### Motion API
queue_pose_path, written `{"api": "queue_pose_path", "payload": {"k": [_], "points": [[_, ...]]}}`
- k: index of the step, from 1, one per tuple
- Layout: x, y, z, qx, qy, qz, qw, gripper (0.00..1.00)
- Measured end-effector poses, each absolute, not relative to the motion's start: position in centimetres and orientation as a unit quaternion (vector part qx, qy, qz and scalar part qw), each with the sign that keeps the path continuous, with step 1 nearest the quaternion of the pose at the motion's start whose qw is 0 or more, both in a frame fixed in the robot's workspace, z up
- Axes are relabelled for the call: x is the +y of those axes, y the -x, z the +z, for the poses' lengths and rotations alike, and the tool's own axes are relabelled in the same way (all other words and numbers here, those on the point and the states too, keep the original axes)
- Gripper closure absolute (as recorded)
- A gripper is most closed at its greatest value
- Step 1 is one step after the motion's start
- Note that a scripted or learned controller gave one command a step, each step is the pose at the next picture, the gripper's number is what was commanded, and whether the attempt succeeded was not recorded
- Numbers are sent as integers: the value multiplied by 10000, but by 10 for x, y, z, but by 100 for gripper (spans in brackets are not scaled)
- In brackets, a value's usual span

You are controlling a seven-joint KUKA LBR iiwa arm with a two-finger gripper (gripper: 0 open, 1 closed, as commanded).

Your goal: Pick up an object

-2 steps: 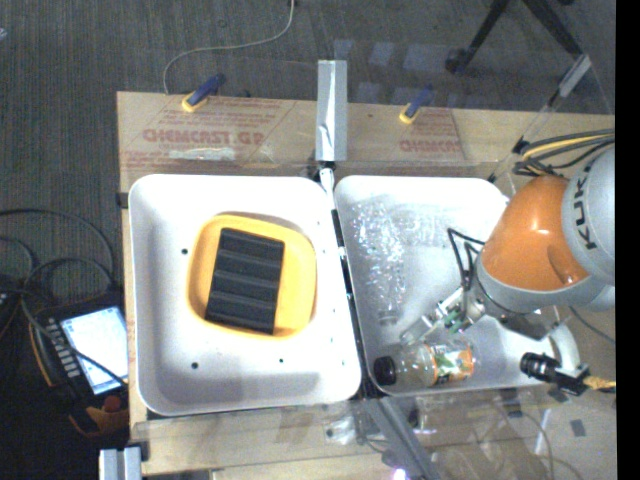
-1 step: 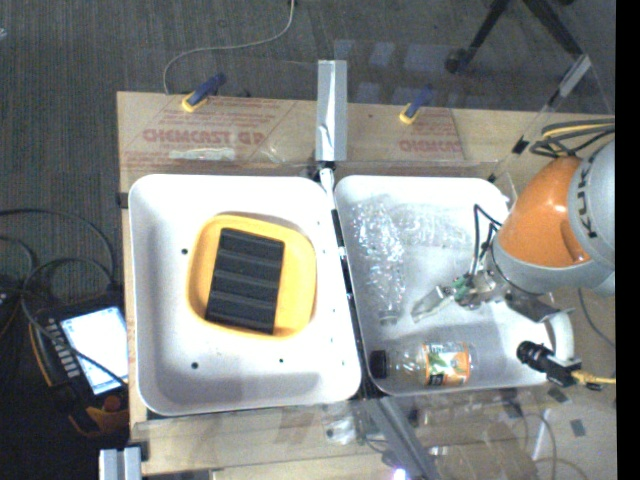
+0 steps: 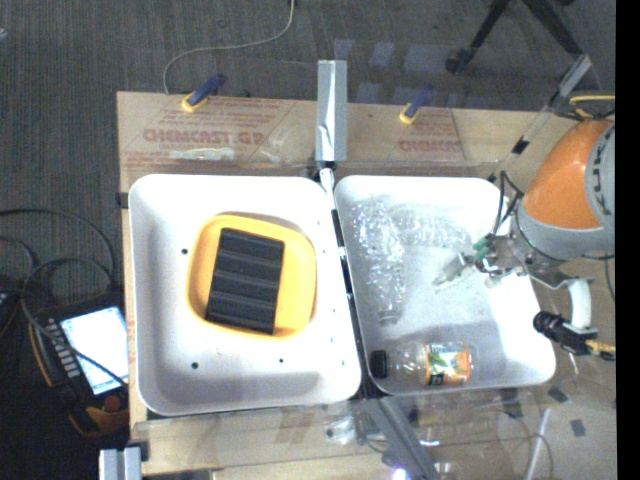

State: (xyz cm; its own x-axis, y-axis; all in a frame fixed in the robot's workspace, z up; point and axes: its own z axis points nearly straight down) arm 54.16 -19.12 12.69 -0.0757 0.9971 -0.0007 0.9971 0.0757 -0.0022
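The gripper [image 3: 452, 271] is hovering, seemingly released, at the right bin's [image 3: 520, 368] right side; a clear bottle [image 3: 430, 362] is lying along that bin's lower edge.

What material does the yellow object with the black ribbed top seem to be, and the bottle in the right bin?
The rounded yellow block with a black ribbed top looks like matte plastic or foam: no glare, soft edges. I cannot tell which. The clear bottle with an orange label and black cap, lying down, seems to be thin glossy plastic: the white right bin shows through it.
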Motion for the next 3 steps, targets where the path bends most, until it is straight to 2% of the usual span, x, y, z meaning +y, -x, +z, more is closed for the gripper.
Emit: {"api": "queue_pose_path", "payload": {"k": [1,2,3], "points": [[-172,-484,231,-8258,5640,15,-10,0],[-143,-484,154,-8312,5559,4,13,0],[-148,-487,91,-8263,5633,-22,-44,0]]}}
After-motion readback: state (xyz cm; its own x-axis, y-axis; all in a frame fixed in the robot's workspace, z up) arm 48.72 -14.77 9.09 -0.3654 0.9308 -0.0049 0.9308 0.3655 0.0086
